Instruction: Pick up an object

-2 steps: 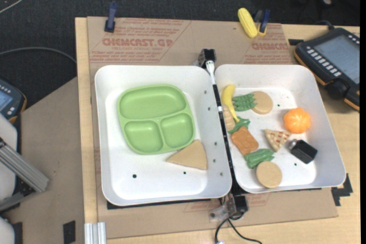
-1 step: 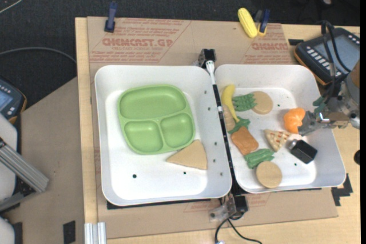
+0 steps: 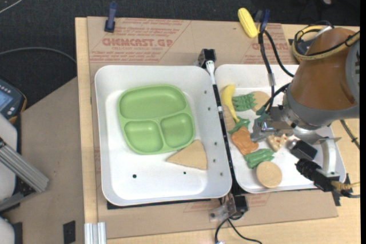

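While the gripper [image 3: 266, 127] sits low in the right bin [image 3: 337, 164], whether it is open or closed cannot be told. Just left of it lie an orange toy food piece [image 3: 245, 140], a green pepper [image 3: 239, 124] and a banana [image 3: 229, 99]. Below it lie a green pod [image 3: 258, 156] and a round cracker [image 3: 269, 174].
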`<state>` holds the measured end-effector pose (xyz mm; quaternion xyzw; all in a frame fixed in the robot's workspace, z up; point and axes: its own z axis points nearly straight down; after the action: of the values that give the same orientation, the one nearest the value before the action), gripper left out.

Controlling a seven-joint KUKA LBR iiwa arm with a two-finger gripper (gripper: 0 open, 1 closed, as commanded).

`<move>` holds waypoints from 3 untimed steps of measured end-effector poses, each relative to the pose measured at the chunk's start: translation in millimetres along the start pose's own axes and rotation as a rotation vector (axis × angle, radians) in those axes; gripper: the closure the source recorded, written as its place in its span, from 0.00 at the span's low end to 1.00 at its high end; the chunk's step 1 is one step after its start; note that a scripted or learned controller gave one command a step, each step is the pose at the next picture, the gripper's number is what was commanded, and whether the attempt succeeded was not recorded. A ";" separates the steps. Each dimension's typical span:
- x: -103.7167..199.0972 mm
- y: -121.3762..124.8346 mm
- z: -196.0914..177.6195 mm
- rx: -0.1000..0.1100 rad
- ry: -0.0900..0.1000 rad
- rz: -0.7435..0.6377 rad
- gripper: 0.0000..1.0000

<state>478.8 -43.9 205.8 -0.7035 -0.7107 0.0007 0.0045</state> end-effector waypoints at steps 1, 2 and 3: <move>85.8 0.3 23.4 -0.001 -0.001 0.001 1.00; 151.1 2.4 -62.0 -0.017 -0.001 0.001 1.00; 97.3 1.9 -203.2 -0.025 -0.004 0.013 1.00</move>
<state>481.2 52.3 409.6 -0.7080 -0.7062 -0.0069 -0.0057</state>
